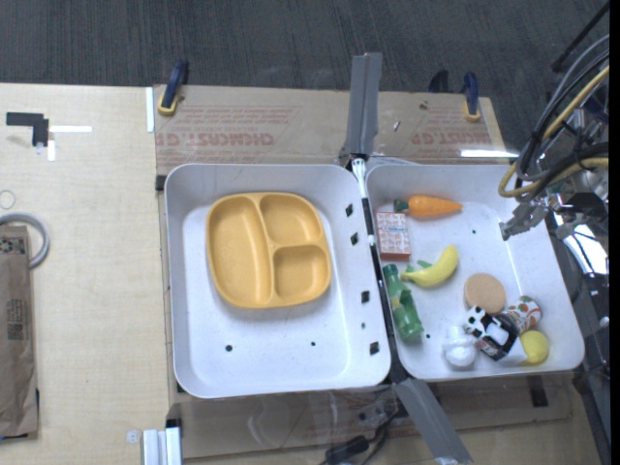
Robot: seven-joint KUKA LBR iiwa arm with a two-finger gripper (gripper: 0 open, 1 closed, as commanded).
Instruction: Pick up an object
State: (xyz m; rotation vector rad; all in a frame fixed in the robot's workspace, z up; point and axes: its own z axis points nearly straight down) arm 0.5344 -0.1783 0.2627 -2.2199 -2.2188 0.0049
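The right bin point(484, 352) holds several small things. An orange carrot point(433, 205) lies at the back, with a red and white box point(392, 235) to its left. A yellow banana point(435, 267) and a green bottle point(402, 303) lie near the middle. Toward the front right are a tan round disc point(484, 292), a black and white cow toy point(493, 332), a white lump point(459, 350) and a yellow lemon point(534, 347). My gripper point(523, 218) hangs at the bin's right rim, above and right of the disc, touching none of the objects.
The left bin point(194, 356) holds a yellow divided plate point(269, 250). A grey divider post point(363, 105) stands behind the bins' shared edge. Cables and the arm point(572, 114) crowd the right side. A brown paper bag point(15, 327) lies at the far left.
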